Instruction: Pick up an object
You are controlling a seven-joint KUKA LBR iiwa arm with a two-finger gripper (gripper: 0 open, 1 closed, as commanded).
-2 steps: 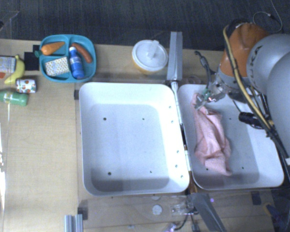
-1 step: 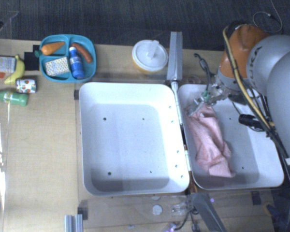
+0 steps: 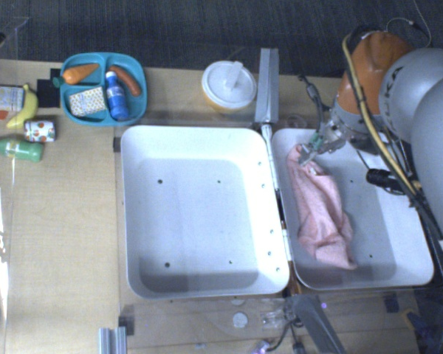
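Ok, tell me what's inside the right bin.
A crumpled pink cloth lies in the right bin, from its upper left corner down toward the front. The gripper sits at the cloth's top end. Whatever is beneath the cloth is covered.

Pale pink on the crumpled cloth [image 3: 321,212], plain white on both bins [image 3: 199,271], grey with an orange band on the arm [image 3: 417,87]. Turquoise on the divided tray [image 3: 136,87], yellow on the banana [image 3: 26,108], green on the bottle [image 3: 15,149].
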